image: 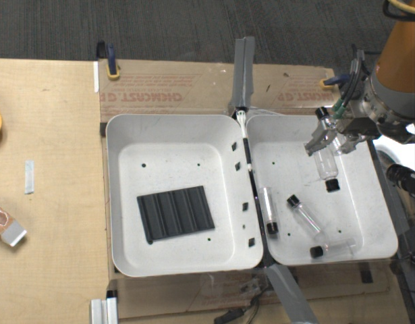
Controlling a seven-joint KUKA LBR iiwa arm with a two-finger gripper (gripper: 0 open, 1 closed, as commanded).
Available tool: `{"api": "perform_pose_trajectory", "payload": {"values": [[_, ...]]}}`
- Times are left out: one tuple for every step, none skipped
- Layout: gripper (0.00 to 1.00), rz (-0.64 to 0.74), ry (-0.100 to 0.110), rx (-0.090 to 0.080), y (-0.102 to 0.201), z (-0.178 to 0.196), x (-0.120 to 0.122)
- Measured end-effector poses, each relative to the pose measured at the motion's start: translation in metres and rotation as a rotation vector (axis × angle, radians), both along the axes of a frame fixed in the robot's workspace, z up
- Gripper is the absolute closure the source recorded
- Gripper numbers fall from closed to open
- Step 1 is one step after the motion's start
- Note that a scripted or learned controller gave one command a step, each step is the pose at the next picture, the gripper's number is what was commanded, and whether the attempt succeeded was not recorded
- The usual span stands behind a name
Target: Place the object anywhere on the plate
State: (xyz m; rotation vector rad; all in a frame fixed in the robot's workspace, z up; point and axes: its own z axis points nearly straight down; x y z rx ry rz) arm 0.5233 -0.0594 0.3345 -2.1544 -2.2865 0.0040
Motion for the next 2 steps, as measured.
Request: {"api": "perform_pose_trajectory", "payload": {"values": [[1.00,0.076,0.002,0.000,0.052,0.001,-0.045],[1.00,0.119,0.003,0.000,0.096,-0.036,-0.042]]}}
